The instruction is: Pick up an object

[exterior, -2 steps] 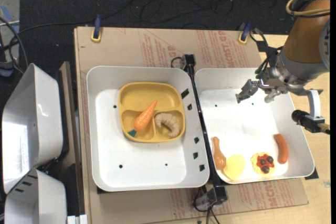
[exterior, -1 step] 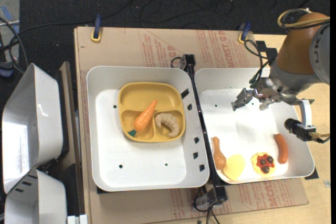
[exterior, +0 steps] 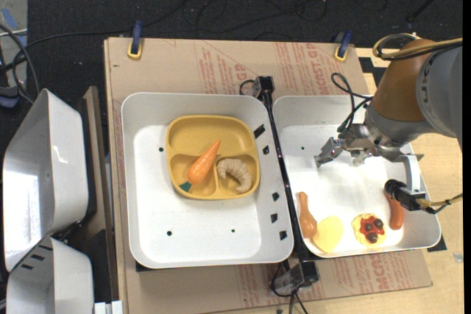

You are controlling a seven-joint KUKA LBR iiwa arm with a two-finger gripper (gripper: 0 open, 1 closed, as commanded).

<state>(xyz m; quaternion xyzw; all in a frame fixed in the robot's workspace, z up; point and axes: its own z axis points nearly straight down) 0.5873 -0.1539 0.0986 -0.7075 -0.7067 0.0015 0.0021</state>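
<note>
White plastic lies bare under my jaws (exterior: 329,153), which hover apart and hold nothing in the right bin (exterior: 313,114). My likeliest pick, I judge, is the orange drumstick-shaped toy (exterior: 306,215) by the bin's left wall, toward seven o'clock from me, its long axis running twelve to six. A pale yellow disc (exterior: 329,231) touches it, crowding that side.

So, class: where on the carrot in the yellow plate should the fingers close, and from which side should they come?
Grip the carrot at its thick orange lower end, coming from above, fingers across its width. It lies slanted in the plate, and the narrow tip offers less to grip. That is a judgement.
</note>
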